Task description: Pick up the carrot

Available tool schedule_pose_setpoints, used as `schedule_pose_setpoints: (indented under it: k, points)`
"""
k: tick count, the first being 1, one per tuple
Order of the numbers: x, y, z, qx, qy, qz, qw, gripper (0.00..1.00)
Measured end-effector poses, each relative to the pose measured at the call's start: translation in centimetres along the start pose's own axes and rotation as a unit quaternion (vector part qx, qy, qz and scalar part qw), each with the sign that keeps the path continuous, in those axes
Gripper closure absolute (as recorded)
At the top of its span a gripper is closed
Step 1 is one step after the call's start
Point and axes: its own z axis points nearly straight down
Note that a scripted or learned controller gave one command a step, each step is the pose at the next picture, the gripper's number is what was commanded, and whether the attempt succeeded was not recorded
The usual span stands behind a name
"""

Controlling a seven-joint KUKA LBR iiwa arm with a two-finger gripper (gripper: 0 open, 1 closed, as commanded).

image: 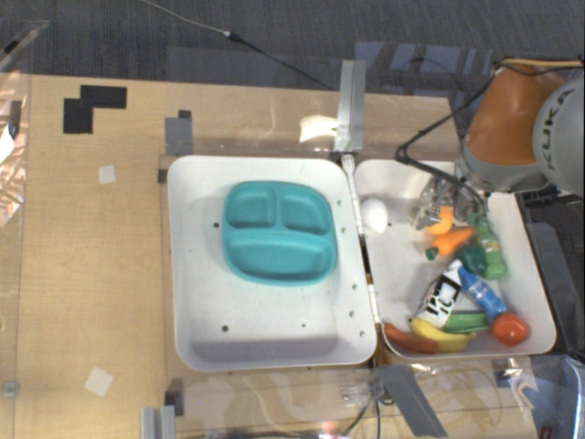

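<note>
The gripper (445, 210) hangs low over the far part of the right bin (393, 273), right above the carrot (451, 240), which lies just left of a green bottle (487, 254). Its jaws look possibly closed around something orange, but I cannot tell. A teal tray (277, 232) sits in the left bin (196, 273).

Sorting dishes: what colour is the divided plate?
Teal, seen in the camera view: divided plate.

Grey arm (548, 144) with orange band, reaching in from the right, wrist bent downward, tool (445, 210) low.
</note>
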Motion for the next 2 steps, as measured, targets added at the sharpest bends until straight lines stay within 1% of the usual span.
schedule_pose_setpoints:
  k: [1, 2]
  points:
    - [0.0, 0.0, 0.1, 0.000, 0.000, 0.000, 1.0000, 0.00]
    - [8.0, -4.1, 1.1, 0.000, 0.005, -0.139, 0.9902, 0.00]
